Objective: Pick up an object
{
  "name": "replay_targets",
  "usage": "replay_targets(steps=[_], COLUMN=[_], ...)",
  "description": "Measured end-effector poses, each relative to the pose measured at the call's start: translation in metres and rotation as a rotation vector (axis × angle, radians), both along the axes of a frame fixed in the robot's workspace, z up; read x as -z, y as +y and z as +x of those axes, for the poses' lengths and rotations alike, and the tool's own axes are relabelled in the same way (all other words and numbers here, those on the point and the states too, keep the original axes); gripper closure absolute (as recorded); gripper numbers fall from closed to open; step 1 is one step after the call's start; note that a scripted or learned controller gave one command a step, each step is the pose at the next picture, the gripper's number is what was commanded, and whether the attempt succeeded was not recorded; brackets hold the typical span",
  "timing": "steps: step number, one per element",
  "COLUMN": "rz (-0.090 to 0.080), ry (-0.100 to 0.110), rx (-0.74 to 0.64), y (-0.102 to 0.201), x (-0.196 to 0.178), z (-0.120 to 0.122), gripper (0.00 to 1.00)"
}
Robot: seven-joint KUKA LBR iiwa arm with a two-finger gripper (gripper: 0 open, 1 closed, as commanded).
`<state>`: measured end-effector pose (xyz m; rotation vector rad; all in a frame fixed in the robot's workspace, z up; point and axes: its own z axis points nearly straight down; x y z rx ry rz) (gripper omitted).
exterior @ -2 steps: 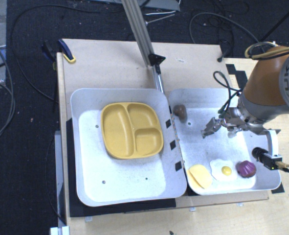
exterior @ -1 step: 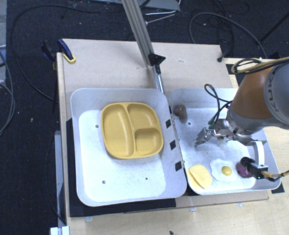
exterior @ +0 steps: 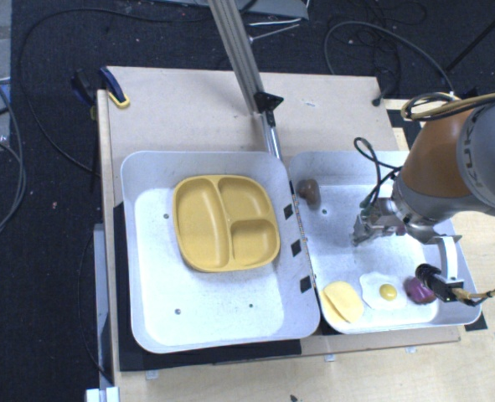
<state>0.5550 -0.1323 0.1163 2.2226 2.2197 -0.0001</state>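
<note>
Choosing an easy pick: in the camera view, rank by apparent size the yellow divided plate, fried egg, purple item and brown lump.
1. yellow divided plate
2. fried egg
3. purple item and brown lump: look alike in size, the purple one partly hidden, so unranked.

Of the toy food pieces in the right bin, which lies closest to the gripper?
The white fried egg with yellow yolk, just below the gripper; the small brown piece lies farther left.

Right bin point(exterior: 335, 216): open floor at centre; brown lump point(exterior: 309, 192) by far-left wall; yellow piece point(exterior: 342, 301), fried egg point(exterior: 384, 291), purple item point(exterior: 418, 289) crowd near edge.
</note>
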Motion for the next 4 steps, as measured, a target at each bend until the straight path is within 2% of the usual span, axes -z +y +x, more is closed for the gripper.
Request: replay_targets(steps=[1, 3, 4], rz=[-0.001, -0.002, 0.001], ry=[-0.004, -0.005, 0.002], rx=[0.000, -0.004, -0.008], y=[-0.011, 0.000, 0.053], x=[-0.051, -0.156, -0.138], z=[0.003, 0.007, 0.020], gripper=[1.00, 1.00, 1.00])
